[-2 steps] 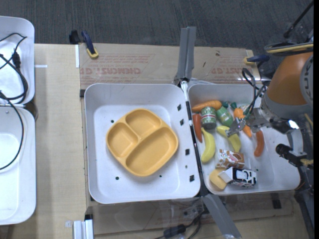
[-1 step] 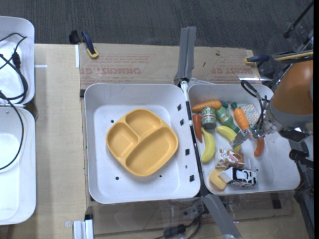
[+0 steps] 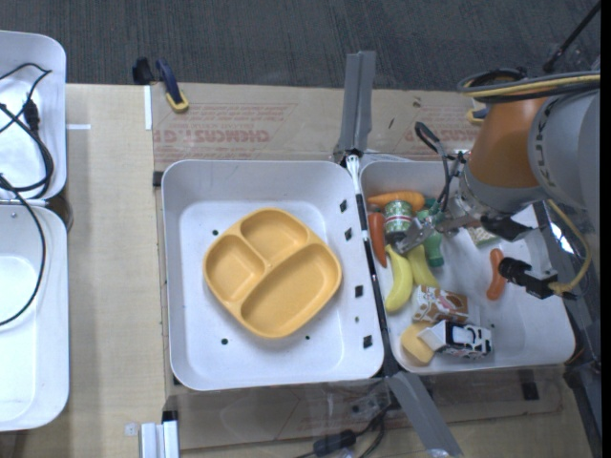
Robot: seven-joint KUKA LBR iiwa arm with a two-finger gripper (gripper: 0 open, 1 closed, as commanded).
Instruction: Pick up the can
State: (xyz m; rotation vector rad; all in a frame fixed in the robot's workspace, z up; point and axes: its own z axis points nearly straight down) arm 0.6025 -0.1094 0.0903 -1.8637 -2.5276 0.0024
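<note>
The can (image 3: 398, 223), with a green and red label, lies on its side in the right bin (image 3: 535, 346), near the bin's left wall. The grey arm with its orange band (image 3: 504, 151) reaches in from the right. Its gripper (image 3: 420, 234) is low over the bin, right beside the can's right end and touching or nearly touching it. The view does not show the can between the fingers.
Around the can lie an orange carrot (image 3: 396, 199), a red pepper (image 3: 378, 238), a banana (image 3: 399, 281), a green item (image 3: 435, 249), a red sausage (image 3: 495, 275), a snack packet (image 3: 440, 303) and a black-and-white toy (image 3: 468, 340). The left bin (image 3: 191, 351) holds a yellow divided plate (image 3: 272, 272).
</note>
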